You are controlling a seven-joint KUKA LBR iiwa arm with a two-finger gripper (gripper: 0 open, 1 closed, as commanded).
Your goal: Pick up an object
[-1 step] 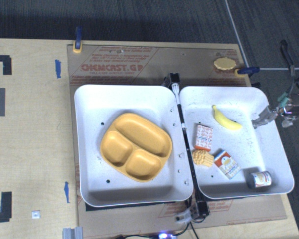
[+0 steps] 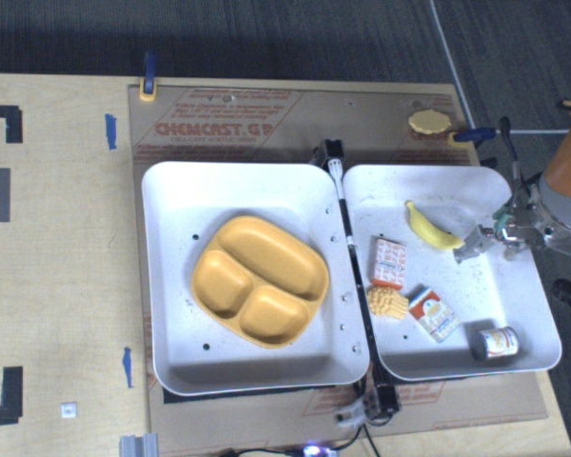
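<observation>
Fingers [image 2: 475, 246] of the gripper [image 2: 480, 243] hang just right of the banana [image 2: 431, 228]; whether apart or together, I cannot tell. Nothing sits between them, probably lining up a grab.

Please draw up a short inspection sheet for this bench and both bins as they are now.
Surface: wooden bench bearing two white bins, left bin and right bin.
Job's things: banana, two small cartons, corn piece, can, all in the right bin.
Clutter: yellow divided tray in the left bin.
Gripper: above the right bin, beside the banana.
Cables: some at the bench's front edge.
Surroundings: dark floor.
</observation>
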